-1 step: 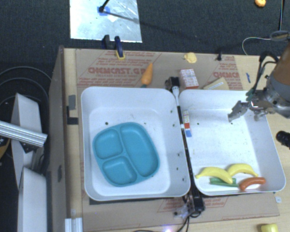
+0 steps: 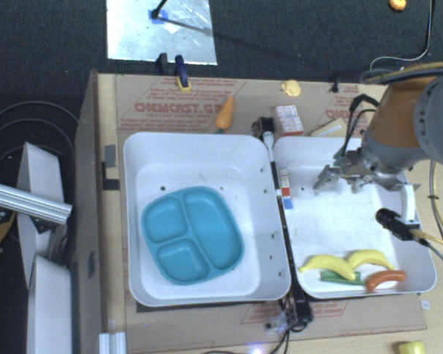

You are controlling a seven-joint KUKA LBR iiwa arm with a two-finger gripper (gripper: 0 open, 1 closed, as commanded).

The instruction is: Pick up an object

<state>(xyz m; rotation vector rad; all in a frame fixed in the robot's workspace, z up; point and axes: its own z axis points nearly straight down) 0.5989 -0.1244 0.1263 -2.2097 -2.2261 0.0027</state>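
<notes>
Gripper [image 2: 338, 177] hung at the right bin's [image 2: 310, 153] 12 o'clock with fingers spread and nothing between them, well clear of the candidates — bananas [image 2: 347, 262], green stick [image 2: 338, 276], sausage [image 2: 385, 278] — bunched at 6 o'clock.

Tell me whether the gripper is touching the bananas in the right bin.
Apart. The camera view shows the gripper near the bin's upper part, with bare white floor between it and the bananas at the near edge.

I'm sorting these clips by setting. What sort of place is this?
Probably a robotics lab bench: a robot arm over two white bins, toy food such as a banana, loose cables on dark carpet.
</notes>
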